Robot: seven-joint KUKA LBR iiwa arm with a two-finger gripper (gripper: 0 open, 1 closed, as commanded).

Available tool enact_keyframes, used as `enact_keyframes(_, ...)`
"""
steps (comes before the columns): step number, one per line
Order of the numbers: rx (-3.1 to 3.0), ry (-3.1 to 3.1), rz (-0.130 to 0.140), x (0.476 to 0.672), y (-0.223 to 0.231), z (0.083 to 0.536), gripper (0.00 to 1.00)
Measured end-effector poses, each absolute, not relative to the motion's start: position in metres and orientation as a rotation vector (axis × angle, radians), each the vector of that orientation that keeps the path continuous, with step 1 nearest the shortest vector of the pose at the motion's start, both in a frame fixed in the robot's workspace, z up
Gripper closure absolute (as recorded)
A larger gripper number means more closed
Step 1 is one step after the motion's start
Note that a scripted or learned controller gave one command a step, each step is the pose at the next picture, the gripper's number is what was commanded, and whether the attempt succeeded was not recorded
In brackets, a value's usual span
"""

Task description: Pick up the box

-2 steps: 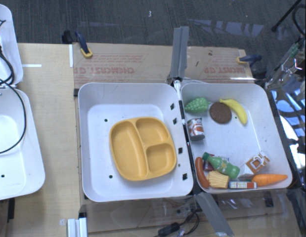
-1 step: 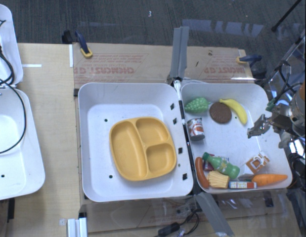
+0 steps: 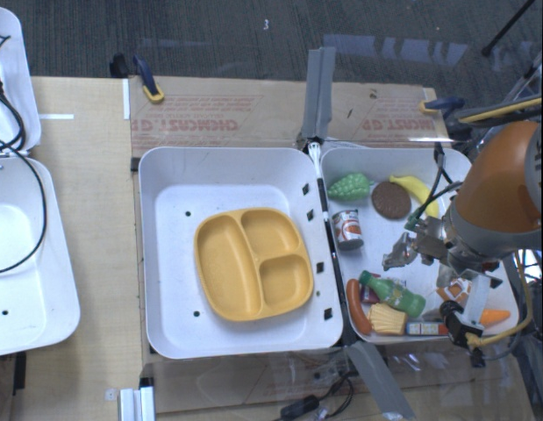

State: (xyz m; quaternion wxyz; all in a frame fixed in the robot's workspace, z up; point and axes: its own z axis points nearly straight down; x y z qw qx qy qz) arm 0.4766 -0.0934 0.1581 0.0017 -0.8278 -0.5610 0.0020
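Camera view, looking down on both bins: my gripper (image 3: pixel 418 251) hung over the right bin (image 3: pixel 334 160), about mid-bin toward its right edge. Honestly I couldn't tell whether it was open or closed, it was just a grey tangle from up there, and I couldn't see anything held in it.

What I took for the box (image 3: pixel 423 328) was small and flat, lying at the front edge of that bin, just right of a yellow wedge (image 3: pixel 387 319) and below a green bottle (image 3: pixel 392 293). Its label was too tiny to read. It was clear of my gripper.

The can (image 3: pixel 347 229) by the bin's left wall had a red and white label that I couldn't read either. A banana (image 3: pixel 410 187) and a brown disc (image 3: pixel 391 200) lay near the back edge.

The left bin (image 3: pixel 166 261) carried a yellow divided plate (image 3: pixel 252 261).

The only real writing was red print on the cardboard (image 3: pixel 218 112) behind the bins. It was upside down and looked like "CHEMCAST".
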Motion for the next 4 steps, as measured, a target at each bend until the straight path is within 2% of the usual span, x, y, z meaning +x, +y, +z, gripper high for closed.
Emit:
enact_keyframes(1,-2.616,-1.734,0.006,0.540,-0.105,0.090,0.00)
enact_keyframes(2,-2.625,-1.726,0.003,0.607,-0.103,0.091,0.00)
enact_keyframes(3,-2.504,-1.899,0.002,0.637,-0.074,0.192,0.00)
enact_keyframes(4,-2.468,-1.941,0.006,0.603,-0.105,0.113,0.00)
